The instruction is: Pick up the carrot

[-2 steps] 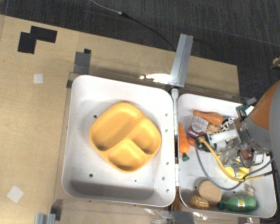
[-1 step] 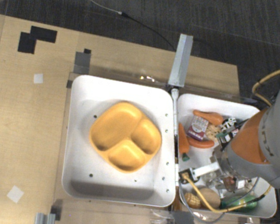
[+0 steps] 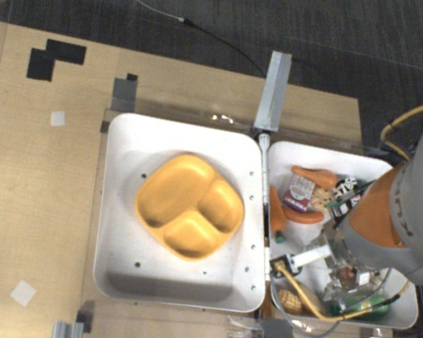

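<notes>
a yellow divided dish [image 3: 190, 205] sits in the left bin [image 3: 117, 189]. the grey arm [image 3: 422, 197] reaches over the right bin [image 3: 317, 157], gripper [image 3: 345, 279] low among clutter; a carrot [image 3: 275, 212] lies along its left wall.

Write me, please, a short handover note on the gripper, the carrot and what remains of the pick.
Gripper: low in the right bin, among the clutter at its near side; finger state unreadable, nothing visibly held.
Carrot: against the right bin's left wall, beside a plastic-wrapped food item; apart from the gripper.
Left bin: holds a yellow three-compartment dish.
Done: arm is inside the correct bin.
Left: move to the carrot, grasp it, lift.
</notes>
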Tool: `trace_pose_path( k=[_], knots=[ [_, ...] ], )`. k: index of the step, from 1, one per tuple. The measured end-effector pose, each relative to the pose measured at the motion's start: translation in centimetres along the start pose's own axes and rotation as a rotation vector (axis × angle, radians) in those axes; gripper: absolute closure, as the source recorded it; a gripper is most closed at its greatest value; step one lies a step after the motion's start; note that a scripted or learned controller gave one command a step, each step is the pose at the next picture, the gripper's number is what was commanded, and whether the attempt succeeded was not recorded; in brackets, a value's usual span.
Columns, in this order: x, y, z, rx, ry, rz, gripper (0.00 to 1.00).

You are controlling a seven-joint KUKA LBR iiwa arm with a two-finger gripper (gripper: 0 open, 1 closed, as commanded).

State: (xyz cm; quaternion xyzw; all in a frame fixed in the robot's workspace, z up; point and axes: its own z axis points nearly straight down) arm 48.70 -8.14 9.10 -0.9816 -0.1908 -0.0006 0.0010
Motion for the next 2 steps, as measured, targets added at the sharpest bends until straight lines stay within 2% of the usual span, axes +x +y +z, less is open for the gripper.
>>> trace_pose_path(
  k=[1,2],
  knots=[
    [3.2,2.6,-7.0,-0.002,0.002,0.175,0.0],
    [10.3,5.8,0.0,-0.006,0.011,0.105,0.0]
  ],
)
